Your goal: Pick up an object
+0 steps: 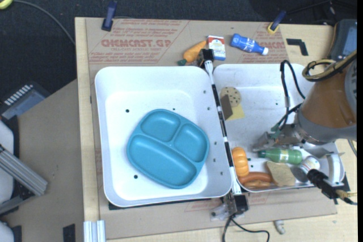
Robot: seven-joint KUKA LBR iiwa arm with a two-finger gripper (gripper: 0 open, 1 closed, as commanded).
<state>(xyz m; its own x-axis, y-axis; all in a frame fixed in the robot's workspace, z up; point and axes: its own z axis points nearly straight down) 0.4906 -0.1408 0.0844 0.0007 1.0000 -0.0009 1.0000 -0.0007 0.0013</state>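
My gripper (271, 141) hangs low over the right bin (255, 79), near its front right part. Just below it lies a green bottle (282, 155) with a white cap, on its side; whether the gripper touches it is unclear. In the front of this bin lie a small orange pumpkin (239, 160), a hot dog (255, 180) and a slice of bread (282, 174). A round tan cookie (231, 95) and a yellowish piece (235, 113) rest near the bin's left wall. The grey arm with its orange band (330, 103) covers the bin's right side.
The left bin (113, 93) holds a blue divided plate (167, 147). Behind the bins on the board lie a blue bottle (248, 44), a small carton (215, 47) and an orange toy (194, 52). Cables loop beside the arm at the right.
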